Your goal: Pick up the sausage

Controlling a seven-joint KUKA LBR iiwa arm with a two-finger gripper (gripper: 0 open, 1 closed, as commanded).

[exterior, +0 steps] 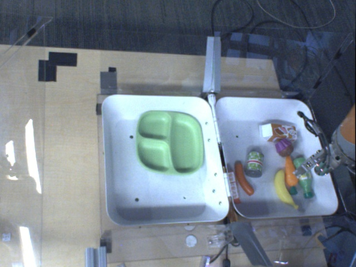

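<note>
sausage (243, 178) lying in the right bin (245, 115), close to the wall shared with the left bin (119, 149). red-brown and long. long way running from up near the middle wall down and a little right, toward the near edge. small can (255, 163) just beside the sausage, up and to its right. banana (285, 188) farther right of the sausage, then a carrot (290, 171) and a green bottle (305, 183). purple thing (283, 147) and a little packet (281, 131) higher up from the sausage. green tray (170, 141) resting in the left bin, well apart from the sausage.

gripper (311, 166) way over at the far right side of the right bin, well apart from the sausage, hanging by the carrot and the green bottle. cannot tell if the claw is wide or narrow, too small and blurry. nothing seen in it.

sausage off to the left of the gripper and a bit lower in the view, with the banana, carrot and can in between. probably needs a long slide left over those toys, then a turn to grab across the thin way, not along the long way. not picked up yet. can so close might get bumped.
</note>
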